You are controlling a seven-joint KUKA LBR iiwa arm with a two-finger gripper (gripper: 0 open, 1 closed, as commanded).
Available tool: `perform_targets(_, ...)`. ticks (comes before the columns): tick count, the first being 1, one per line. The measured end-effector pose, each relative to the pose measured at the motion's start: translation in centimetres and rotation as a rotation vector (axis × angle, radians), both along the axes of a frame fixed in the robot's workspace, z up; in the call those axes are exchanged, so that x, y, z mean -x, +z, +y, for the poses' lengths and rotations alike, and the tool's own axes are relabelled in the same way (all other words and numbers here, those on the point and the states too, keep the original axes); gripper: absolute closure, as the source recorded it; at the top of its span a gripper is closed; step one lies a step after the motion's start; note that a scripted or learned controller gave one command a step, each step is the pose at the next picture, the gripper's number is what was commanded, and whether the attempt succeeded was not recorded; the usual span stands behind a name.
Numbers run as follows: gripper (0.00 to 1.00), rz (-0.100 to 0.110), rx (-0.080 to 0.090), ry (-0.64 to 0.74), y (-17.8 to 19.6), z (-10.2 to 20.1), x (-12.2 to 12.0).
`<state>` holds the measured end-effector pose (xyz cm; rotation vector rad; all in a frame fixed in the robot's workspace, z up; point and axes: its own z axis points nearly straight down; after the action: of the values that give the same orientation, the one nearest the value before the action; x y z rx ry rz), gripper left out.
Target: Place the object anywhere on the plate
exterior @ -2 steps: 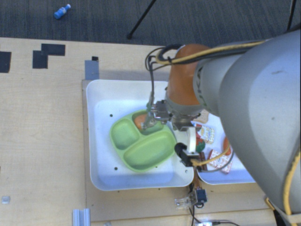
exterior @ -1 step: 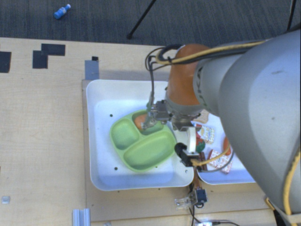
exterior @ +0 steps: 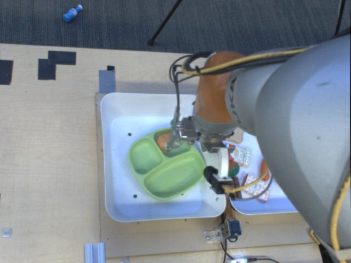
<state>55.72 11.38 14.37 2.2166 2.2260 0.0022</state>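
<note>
The camera view looks down on a pale wooden surface (exterior: 49, 147) carrying two shallow white bins side by side. The left bin (exterior: 118, 147) holds a green divided plate (exterior: 164, 171) that lies near the bin's middle, tilted so its large compartment faces the bin's near edge and its two smaller compartments face the far edge. The smaller compartment on the left is bare green. In the other small compartment, at the plate's far rim, sits an orange object (exterior: 163, 141), partly hidden by the arm's metal end.

The claw (exterior: 176, 138) hangs right over that compartment, just beside or touching the orange object; how far its fingers are apart cannot be told, and nothing can be seen gripped between them. The grey arm (exterior: 296, 119) with its orange band (exterior: 216, 92) reaches in from the right and covers the shared edge of the two bins.

The right bin (exterior: 274, 204) is largely hidden beneath the arm. Along its left edge lie several small items: a packet with red and white print (exterior: 240, 156), something dark green just below it, and another red and white wrapper (exterior: 263, 188) toward the near edge. The print on these is too small to read.

Dark tape squares (exterior: 55, 63) mark the surface's far left corner.
</note>
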Motion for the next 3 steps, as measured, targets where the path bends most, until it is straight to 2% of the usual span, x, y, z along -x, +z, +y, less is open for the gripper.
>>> perform_targets(3, 0.0, 0.0, 0.0, 0.0, 0.0, 0.0, 0.0)
